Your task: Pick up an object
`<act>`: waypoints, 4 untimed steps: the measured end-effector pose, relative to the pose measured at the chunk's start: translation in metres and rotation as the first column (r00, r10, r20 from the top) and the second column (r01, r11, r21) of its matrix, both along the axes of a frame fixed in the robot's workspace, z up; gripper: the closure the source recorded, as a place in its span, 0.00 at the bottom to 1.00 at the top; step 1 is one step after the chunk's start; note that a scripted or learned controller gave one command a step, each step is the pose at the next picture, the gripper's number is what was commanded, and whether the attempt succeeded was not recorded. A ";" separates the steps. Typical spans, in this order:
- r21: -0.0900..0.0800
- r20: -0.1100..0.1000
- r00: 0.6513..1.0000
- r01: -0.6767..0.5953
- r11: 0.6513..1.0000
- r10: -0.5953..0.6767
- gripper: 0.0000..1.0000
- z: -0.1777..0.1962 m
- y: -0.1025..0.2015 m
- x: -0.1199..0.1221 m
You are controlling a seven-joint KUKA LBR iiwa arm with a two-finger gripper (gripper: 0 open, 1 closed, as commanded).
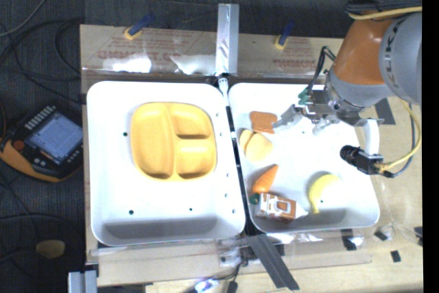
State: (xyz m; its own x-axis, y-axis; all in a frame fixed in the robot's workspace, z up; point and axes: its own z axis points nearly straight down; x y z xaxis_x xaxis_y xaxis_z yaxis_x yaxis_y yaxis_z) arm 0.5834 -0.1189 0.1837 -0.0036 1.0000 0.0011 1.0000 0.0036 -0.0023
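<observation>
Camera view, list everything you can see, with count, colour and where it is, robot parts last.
Bins: two, white, side by side on the bench.
Tray: one, yellow, three compartments, in the left bin.
Orange slab: one, orange, upper left of the right bin, by the claw.
Pale wedge: one, pale yellow, just below the slab.
Carrot: one, orange with a green end, lower left of the right bin.
Carton: one, orange and white, front edge of the right bin.
Banana: one, yellow, lower right of the right bin.
Pendant: one, orange and black, on the floor at left.
Clips: two, blue and yellow, back edge of the bench.
Arm: one, grey and orange, from the right.
Claw: one, dark, over the right bin.
</observation>
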 end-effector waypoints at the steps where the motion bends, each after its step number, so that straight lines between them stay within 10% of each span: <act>1: -0.006 0.009 0.994 -0.108 0.994 0.108 0.00 -0.094 0.019 0.066; 2: -0.001 0.001 0.995 -0.102 0.995 0.102 0.00 0.000 0.088 0.045; 3: -0.004 -0.001 0.989 -0.149 0.989 0.149 0.00 -0.036 0.018 0.069; 4: -0.006 0.009 0.970 -0.242 0.970 0.242 0.00 -0.095 0.008 0.064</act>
State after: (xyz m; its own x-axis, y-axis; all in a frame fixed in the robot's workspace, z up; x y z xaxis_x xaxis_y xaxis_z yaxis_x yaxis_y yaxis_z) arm 0.6474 -0.1108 0.0887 -0.2451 0.9695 -0.0051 0.9695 0.2451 0.0071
